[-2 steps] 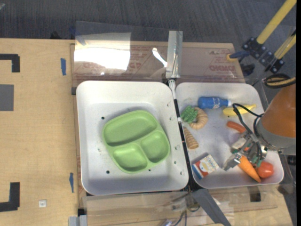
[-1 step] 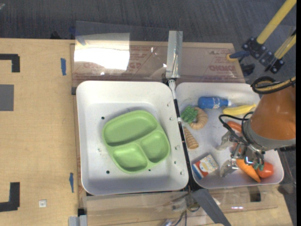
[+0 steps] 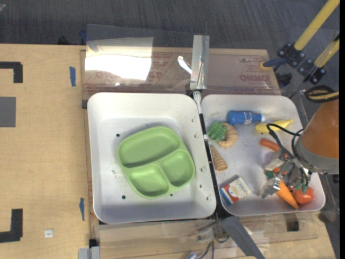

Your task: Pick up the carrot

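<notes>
The table is seen carrying two shallow white bins side by side, and the work is confined to one of them. The left bin holds a green divided plate, set at a slant near the middle and well apart from the action. The right bin has been loaded with the small toys, so the arm is brought in over its right rim, orange band uppermost, wrist dropped toward the near right corner.

That corner is where the carrot is found: orange, lying flat on the bin floor, tip pointing toward the near edge. A red tomato-like piece is pressed against it on the right, and the bin wall is close behind both. The jaws are poised just above the carrot's upper end, amid dangling cables; how far they are parted cannot be told, and nothing is seen gripped between them. The carrot is judged not yet lifted.

Crowding is the likely trouble: the red piece may be caught along with the carrot, and the corner leaves little room.

Elsewhere in the right bin, a blue bottle and a yellow banana-like piece lie near the far edge. A green leafy toy is curled against a tan ring, with a tan cone below them. A small printed carton lies near the near edge. A small orange-red piece lies toward the right side.
</notes>
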